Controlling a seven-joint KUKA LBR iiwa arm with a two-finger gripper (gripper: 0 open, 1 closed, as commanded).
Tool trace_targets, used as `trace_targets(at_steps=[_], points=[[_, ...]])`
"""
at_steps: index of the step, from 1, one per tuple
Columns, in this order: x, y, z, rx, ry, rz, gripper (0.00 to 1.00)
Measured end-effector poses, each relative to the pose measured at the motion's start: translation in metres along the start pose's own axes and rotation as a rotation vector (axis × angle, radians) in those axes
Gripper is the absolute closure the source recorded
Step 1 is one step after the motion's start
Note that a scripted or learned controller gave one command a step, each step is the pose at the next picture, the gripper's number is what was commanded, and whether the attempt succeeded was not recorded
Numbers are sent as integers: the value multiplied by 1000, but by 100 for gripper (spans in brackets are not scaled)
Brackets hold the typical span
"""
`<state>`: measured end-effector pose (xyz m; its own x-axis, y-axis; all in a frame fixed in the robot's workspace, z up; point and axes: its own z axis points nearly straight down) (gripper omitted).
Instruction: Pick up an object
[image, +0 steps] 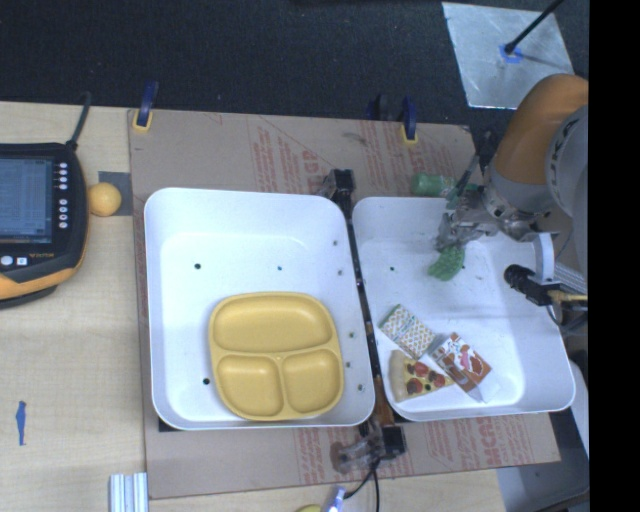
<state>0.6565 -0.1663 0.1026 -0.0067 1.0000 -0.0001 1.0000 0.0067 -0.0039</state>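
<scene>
The gripper (458, 232) sat over the upper part of the right bin (520, 400), reached in from the right by the grey arm (560, 170) w/ its orange band (535, 125). We couldn't tell whether it was open or closed; the metal parts at the wrist blurred together from above. Just below it lay a small green object (447, 265), tilted, on the bin floor near the bin's upper middle; it looked to be touching or nearly touching the gripper's lower end, but we couldn't say it was held. A second green bit (430, 185) sat just outside the right bin's top rim, on the cardboard sheet (250, 150) under both bins. In the lower part of the right bin we saw three flat things clustered together: a checkered packet (407, 328), a pizza-slice toy (415, 378) below it, & a red-and-white packet (462, 362) to the right, overlapping or touching each other, well apart from the green object. The left bin (200, 230) held a yellow divided plate (275, 355) w/ three compartments, in its lower centre. Blue clamps (146, 103) pinned the cardboard at the top edge. Left of the bins, on the wooden bench (60, 370), sat a teach pendant (35, 225) w/ a screen, & a yellow ball (104, 198) just beside it, between pendant & left bin.
</scene>
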Motion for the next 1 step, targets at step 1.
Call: trace_targets(at_steps=[1], points=[[84,1,-91,-4,2,2,100]])
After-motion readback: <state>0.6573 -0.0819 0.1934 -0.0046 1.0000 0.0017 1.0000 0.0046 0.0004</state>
